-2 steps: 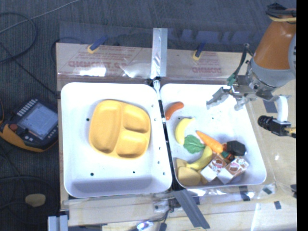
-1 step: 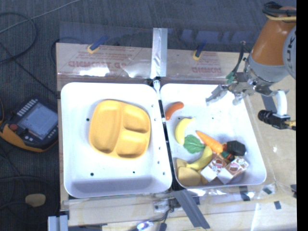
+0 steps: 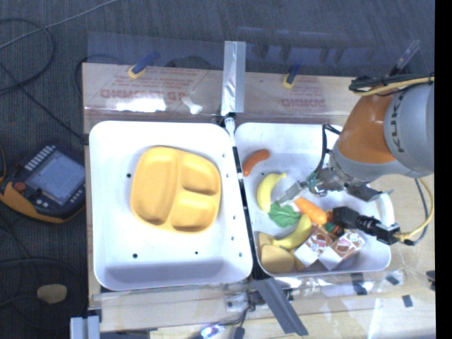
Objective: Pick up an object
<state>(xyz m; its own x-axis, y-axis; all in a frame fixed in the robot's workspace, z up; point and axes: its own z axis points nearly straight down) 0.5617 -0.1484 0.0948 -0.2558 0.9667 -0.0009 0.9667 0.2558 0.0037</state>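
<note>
The right bin (image 3: 282, 134) holds several toy foods. An orange sausage shape (image 3: 255, 161) lies at its left, a small yellow banana (image 3: 268, 189) just below it, and a green leafy piece (image 3: 284, 215) in the middle. An orange carrot (image 3: 311, 210) lies beside the leaf and a second banana (image 3: 296, 234) curves under it. A tan lump (image 3: 275, 257) and two small red-and-white cartons (image 3: 332, 246) sit along the front wall. My gripper (image 3: 295, 191) reaches in from the right, low over the banana, the leaf and the carrot. Nothing visibly sits in its grasp.
The left bin (image 3: 113, 253) holds a yellow divided plate (image 3: 176, 188). The arm's orange band (image 3: 361, 134) and grey wrist hang over the right bin's right side. A black cable (image 3: 367, 224) runs over the cartons. A handheld pendant (image 3: 46, 182) lies off the bench at the left.
</note>
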